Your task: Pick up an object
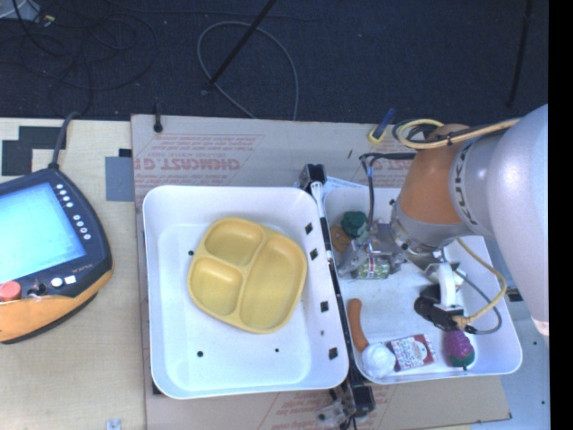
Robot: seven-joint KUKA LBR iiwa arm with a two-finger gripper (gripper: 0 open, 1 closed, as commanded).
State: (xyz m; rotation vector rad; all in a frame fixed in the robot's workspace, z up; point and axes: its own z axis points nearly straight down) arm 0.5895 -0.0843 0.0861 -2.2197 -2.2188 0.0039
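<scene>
Orange-banded arm has the tool (374, 256) low in the right bin (510, 352); grip unreadable, so centre squarely over the green piece (355, 221) just beside it.

Faint red upside-down print on the cardboard sheet (224, 146) under the bins, too blurred to read

In the right bin (510, 352) lie a slim orange sausage (357, 323) along the left wall, a white ball (377, 358) at its lower end, a red packet (413, 353) just beside that, a purple fruit (460, 348) and a dark green piece (354, 222) near the top
</scene>
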